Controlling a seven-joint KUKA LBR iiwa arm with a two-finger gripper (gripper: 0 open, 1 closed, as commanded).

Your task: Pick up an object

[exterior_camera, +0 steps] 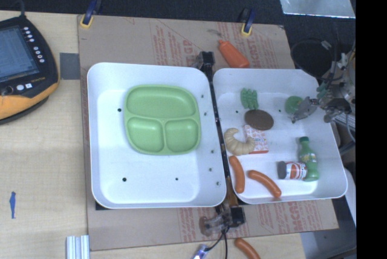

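Red print on cardboard sheet [181, 40], illegible.

A small round green object [294, 104], possibly a toy vegetable, lies near the right bin's [329, 191] far right edge

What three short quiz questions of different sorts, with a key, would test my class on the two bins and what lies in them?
1. True or false: the green divided plate lies in the left bin.
2. How many sausages lie in the right bin? A) one B) two C) four
3. Fill in: the gripper is beside a round ______ item near the right bin's far right corner.

Key:
1. True.
2. B: one sausage by the middle wall, another near the front.
3. Green.
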